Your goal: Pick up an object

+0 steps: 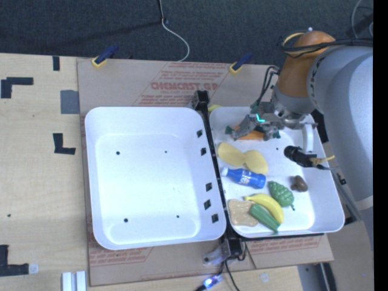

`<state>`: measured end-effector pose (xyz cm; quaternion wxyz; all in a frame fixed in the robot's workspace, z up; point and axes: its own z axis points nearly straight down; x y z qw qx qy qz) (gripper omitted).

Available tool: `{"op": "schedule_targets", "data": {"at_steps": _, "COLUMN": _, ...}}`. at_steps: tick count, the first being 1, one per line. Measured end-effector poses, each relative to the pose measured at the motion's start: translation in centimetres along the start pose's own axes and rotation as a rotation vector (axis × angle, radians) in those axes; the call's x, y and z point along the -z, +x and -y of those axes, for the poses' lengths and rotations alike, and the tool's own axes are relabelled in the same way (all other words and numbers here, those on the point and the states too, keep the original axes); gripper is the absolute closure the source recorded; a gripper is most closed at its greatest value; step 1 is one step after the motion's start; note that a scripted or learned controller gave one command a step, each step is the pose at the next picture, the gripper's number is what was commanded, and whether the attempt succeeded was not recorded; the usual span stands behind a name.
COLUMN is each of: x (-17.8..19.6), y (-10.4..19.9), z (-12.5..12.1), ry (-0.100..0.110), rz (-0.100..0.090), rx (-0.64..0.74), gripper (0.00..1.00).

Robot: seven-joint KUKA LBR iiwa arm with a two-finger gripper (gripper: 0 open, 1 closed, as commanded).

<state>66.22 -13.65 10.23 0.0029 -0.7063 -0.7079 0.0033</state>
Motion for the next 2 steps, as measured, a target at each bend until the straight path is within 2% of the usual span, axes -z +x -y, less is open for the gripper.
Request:
{"op": "schedule_targets", "data": {"at_steps": 1, "x": -1.9, "y": -1.1, "z": -0.5, "ry": 0.0, "rz": -0.001, "rx": -0.002, "gripper": 0.0}}
{"op": "schedule_targets", "data": {"at_steps": 2, "x": -1.8, "y": -2.2, "z": -0.6, "ry": -0.007, "rz": 0.001, "rx": -0.001, "gripper": 0.0}}
